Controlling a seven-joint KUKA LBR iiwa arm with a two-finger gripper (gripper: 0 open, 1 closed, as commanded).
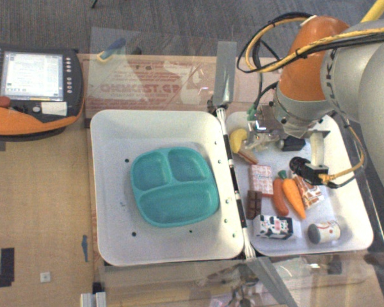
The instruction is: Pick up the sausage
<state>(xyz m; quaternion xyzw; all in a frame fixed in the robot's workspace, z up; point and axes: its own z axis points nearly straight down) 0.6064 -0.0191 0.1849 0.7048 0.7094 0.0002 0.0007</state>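
– Reddish-brown stick (246, 154) at about ten o'clock in the right bin (352, 190): is that the sausage?

– I take it to be, though the view is coarse there. It lies slantwise beside the bin's left wall, with a yellow piece (238, 136) touching or nearly touching it at twelve o'clock.

– And the pincer (261, 138)?

– It hangs close above that corner, with the sausage at roughly seven o'clock from it. Whether it is open or closed, I cannot tell; the wrist hides it. Nothing shows as gripped.

– So how should the pick go?

– Shift toward seven o'clock until centred over the stick's middle, then turn the wrist so the pincer closes across the narrow width, not along the length. Come down straight. The wall and the yellow piece crowd it, so a sloppy descent would likely nudge it aside or catch the wrong thing.

– The pink carton (262, 179)?

– At five o'clock from the sausage, near but apart. It should not interfere.
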